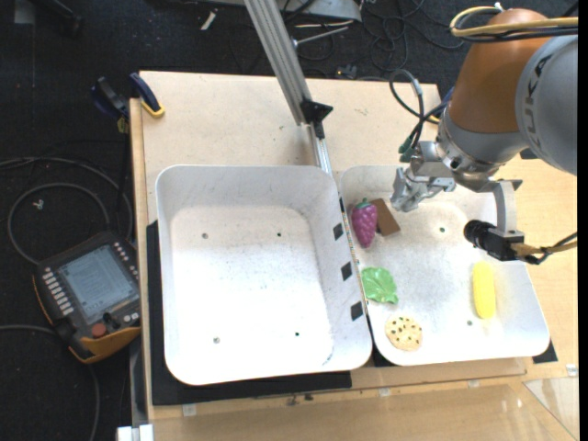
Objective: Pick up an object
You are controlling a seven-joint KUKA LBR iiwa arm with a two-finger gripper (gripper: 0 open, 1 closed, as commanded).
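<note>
Purple grapes (365, 222) lie left of the downward-pointing pincer (405, 197); whether it's parted, I cannot tell

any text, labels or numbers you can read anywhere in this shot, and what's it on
"KUKA": partly cut off at the frame's right edge, running down the grey arm above the gripper.
Teach pendant on the floor at left: screen and buttons too small to read.
Nothing readable on the bins or toys.
</note>
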